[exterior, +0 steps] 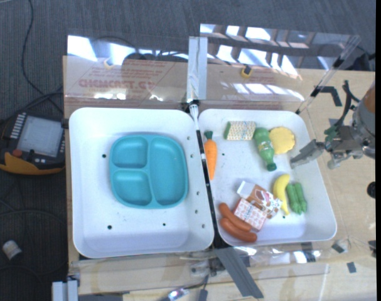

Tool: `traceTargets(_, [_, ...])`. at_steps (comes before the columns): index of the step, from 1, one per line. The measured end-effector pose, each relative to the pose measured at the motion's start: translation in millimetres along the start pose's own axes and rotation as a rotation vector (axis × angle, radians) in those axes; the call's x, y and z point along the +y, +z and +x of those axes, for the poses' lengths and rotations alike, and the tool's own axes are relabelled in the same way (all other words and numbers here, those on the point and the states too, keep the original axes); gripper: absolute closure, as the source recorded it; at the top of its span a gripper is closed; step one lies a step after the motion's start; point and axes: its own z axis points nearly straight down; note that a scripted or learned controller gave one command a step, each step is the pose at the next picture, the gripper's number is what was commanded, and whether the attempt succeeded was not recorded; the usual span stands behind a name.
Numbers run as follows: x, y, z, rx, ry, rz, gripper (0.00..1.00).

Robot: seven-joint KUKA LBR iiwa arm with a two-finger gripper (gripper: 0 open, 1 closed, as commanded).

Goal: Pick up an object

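Camera view, left bin: a shallow white bin (90, 218) holds a turquoise plastic plate with three compartments (147, 170); nothing else lies in it.
Camera view, right bin: a second shallow white bin (316, 224) carries the toy food: an orange carrot (210, 157) by the dividing wall, a pale waffle-like block (241, 130), a green bottle (264, 147), a round yellow piece (282, 139), a yellow banana (281, 192) just beside a green pea pod (296, 197), a printed snack packet (258, 208) and two red sausages (236, 224) at the near edge.
Camera view, pincer: the pincer (333, 149) sits at the right rim of the right bin, above the wooden surface (356, 205), near the yellow piece and the pea pod but touching neither. One grey finger (306, 153) slants toward the bin; I cannot tell how far apart the fingers stand, and nothing shows between them.
Step in hand: judged as the approach; no object is lifted yet.
Next move: it calls for travelling left over one item, probably the banana or pea pod as the nearest, then descending squarely so the fingers straddle it without nudging its neighbour.
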Motion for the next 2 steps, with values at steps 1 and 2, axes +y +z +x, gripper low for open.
traceTargets(1, [27.9, 149.9, 13.2, -0.001, -0.067, -0.012, 0.0])
traceTargets(2, [22.3, 189.8, -11.1, -0.004, -0.241, -0.013, 0.0])
